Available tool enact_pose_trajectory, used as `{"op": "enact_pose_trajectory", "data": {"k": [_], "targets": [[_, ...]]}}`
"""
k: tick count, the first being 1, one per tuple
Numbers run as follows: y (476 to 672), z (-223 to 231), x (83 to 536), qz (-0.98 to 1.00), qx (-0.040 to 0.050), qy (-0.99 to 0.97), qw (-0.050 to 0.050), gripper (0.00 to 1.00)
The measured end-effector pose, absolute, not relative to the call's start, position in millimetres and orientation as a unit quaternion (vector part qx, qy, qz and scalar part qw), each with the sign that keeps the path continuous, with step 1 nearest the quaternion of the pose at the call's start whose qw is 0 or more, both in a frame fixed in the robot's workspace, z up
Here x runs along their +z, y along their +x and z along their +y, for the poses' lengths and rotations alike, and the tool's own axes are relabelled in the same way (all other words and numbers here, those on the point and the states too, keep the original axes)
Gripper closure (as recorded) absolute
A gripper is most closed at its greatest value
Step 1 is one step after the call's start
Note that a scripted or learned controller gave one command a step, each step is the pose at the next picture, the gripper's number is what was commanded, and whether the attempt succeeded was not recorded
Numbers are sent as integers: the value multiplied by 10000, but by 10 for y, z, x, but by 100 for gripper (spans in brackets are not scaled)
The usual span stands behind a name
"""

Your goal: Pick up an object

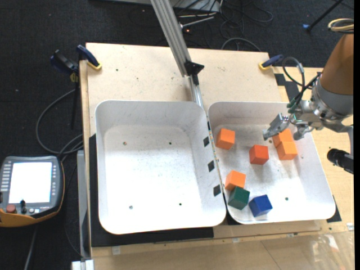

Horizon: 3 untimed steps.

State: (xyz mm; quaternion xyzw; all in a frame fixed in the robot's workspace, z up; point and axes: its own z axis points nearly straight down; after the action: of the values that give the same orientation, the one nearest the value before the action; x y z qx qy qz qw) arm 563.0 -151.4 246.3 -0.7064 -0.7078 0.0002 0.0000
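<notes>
altogether four orange blocks [226,138], one green block [239,197], one blue block [260,205].

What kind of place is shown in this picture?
Probably a robotics lab: a robot arm reaches over two white bins on a clamped wooden bench, coloured blocks lie in one bin, and a teach pendant rests beside it.

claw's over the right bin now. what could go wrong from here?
1. The claw hangs at the orange block near the right bin's far wall; a descent may hit the block's edge and nudge it away, not grip it.
2. The red block lies close by and could get bumped.
3. The green block, blue block and another orange one cluster tightly, making clean grasps hard.
</notes>
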Motion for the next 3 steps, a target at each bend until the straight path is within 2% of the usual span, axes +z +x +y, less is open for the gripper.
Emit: {"op": "enact_pose_trajectory", "data": {"k": [1, 2, 3], "targets": [[5744, -1850, 2233, -7060, 7, -7082, -4, 0], [5167, -2058, 1272, -7055, 28, -7087, 40, 0], [5215, -2048, 1420, -7070, -7, -7072, -15, 100]]}}
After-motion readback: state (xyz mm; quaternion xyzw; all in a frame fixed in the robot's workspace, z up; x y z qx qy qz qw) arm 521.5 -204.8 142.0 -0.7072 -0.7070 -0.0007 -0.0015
